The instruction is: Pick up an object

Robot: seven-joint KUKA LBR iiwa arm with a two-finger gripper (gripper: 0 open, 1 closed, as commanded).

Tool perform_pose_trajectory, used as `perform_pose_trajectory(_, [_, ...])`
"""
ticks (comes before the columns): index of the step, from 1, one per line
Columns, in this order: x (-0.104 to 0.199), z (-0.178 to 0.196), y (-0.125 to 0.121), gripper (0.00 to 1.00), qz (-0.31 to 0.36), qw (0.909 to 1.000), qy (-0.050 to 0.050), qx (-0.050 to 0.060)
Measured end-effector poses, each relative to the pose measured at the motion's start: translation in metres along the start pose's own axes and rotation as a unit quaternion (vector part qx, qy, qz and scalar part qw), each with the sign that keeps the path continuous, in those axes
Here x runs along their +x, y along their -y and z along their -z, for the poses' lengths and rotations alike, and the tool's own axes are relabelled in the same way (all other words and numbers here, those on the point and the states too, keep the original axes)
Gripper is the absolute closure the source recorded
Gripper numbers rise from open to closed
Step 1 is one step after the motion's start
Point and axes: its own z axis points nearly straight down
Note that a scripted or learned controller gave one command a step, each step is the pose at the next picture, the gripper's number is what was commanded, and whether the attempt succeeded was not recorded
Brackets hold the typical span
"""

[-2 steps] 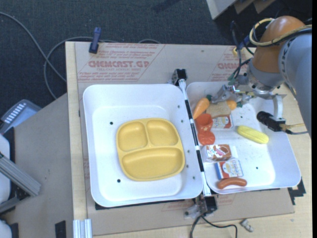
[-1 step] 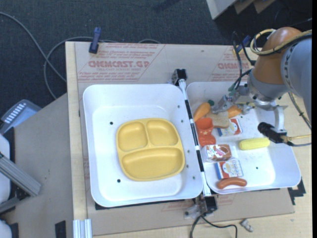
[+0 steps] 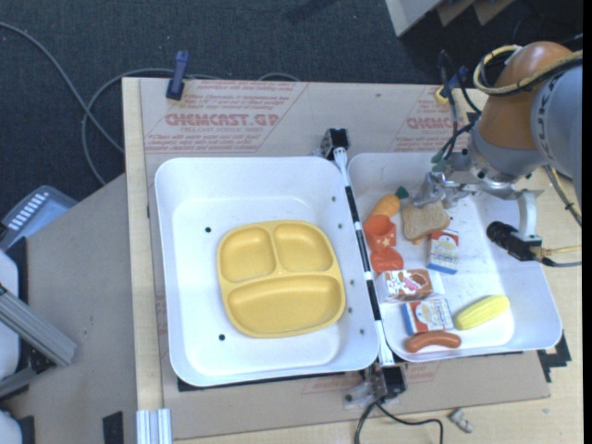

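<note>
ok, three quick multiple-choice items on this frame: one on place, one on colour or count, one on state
1. Where is the yellow divided plate?
A. in the left bin
B. in the right bin
C. on the floor

2. How many sections does the plate have?
A. two
B. three
C. five

3. How does the gripper stand to the slice of bread?
A. it hangs high over the left bin
B. it is low in the right bin, just above the bread
C. it is lifting the corn cob clear of the bin

Key: 1 A, the plate lies flat in the left bin. 2 B, two small sections on top and one wide one below. 3 B, the gripper sits at the bread's upper edge in the right bin, while the corn cob lies near the lower corner.
</note>
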Motion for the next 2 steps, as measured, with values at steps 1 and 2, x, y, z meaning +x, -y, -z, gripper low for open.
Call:
perform_pose_trajectory(1, [0.098, 0.080, 0.033, 1.00, 0.002, 1.0000, -0.002, 0.010])
perform_pose_trajectory(2, [-0.007, 0.043, 0.022, 1.00, 0.000, 0.9999, 0.000, 0.011])
